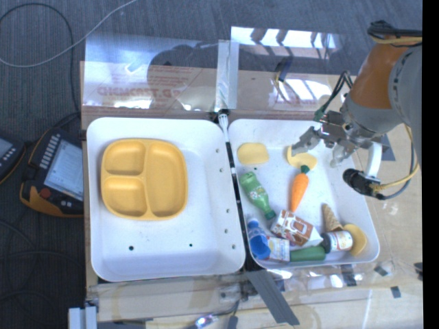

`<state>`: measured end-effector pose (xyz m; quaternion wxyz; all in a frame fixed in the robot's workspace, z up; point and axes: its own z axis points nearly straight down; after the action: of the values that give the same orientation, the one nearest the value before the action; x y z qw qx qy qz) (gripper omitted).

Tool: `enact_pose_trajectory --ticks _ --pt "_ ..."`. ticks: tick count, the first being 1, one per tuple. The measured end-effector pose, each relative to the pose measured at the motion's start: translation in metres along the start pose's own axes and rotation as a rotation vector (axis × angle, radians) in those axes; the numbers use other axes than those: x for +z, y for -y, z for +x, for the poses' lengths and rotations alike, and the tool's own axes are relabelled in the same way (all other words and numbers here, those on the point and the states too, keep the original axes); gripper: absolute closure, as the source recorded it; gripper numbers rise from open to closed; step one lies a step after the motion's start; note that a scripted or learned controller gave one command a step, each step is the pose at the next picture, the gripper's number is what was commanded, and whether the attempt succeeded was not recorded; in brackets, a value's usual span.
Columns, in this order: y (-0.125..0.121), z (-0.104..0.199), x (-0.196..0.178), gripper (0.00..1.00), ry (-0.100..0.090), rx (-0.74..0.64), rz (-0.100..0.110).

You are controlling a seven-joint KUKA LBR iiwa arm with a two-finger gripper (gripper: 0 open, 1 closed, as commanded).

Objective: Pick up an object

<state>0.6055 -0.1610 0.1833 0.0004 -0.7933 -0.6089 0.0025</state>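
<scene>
My gripper (321,149) hangs over the far part of the right bin (368,214) and stands open with nothing between its fingers. Just below its left finger (303,141) lies a small yellow piece (302,161). An orange carrot with a green top (298,190) lies a little nearer than that. A yellow round piece (252,153) sits to the left of the gripper. Further toward the front are a light green bottle (256,192), a brown and white carton (293,228), a blue-capped bottle (265,246), a dark green bottle (308,253), an ice cream cone (331,216) and a yellow fruit (357,236).
The left bin (123,252) holds a yellow divided plate (144,178). A ridge (233,184) separates the two bins. Clear plastic walls (223,74) rise behind both bins. A black cable (384,187) loops off the wrist at the right bin's edge.
</scene>
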Motion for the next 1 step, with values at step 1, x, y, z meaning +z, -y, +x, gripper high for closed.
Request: enact_pose_trajectory --ticks 1 --pt "0.0233 -0.0133 0.0908 0.00 -0.004 -0.068 -0.002"
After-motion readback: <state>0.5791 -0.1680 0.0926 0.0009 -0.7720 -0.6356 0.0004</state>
